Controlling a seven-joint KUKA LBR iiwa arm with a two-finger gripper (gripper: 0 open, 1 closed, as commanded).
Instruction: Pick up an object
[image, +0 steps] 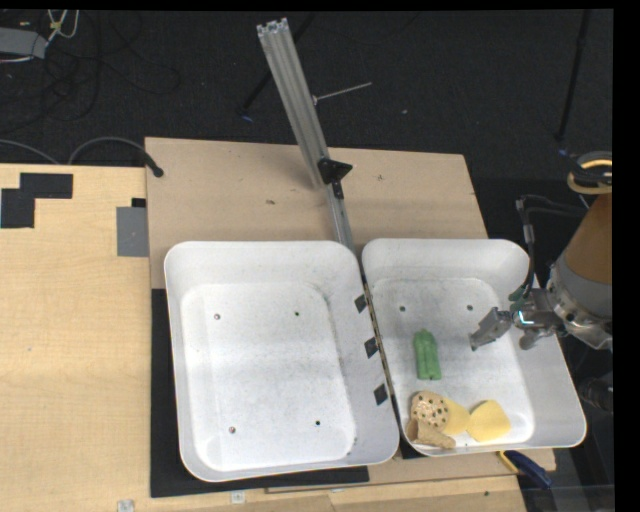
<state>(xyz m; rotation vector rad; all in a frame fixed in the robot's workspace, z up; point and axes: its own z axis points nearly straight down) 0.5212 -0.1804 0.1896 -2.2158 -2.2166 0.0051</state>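
In the right bin lie a green oblong object, a tan speckled cookie-like piece and a pale yellow lump by the front wall. My gripper hangs over the bin's right side, right of the green object and apart from it. Its two fingers stand spread, open, with nothing between them.
The left bin sits beside the right one, joined by a black-clipped divider. A slanted aluminium rail rises behind the bins. The arm's wrist enters from the right. Wooden bench surface lies to the left.
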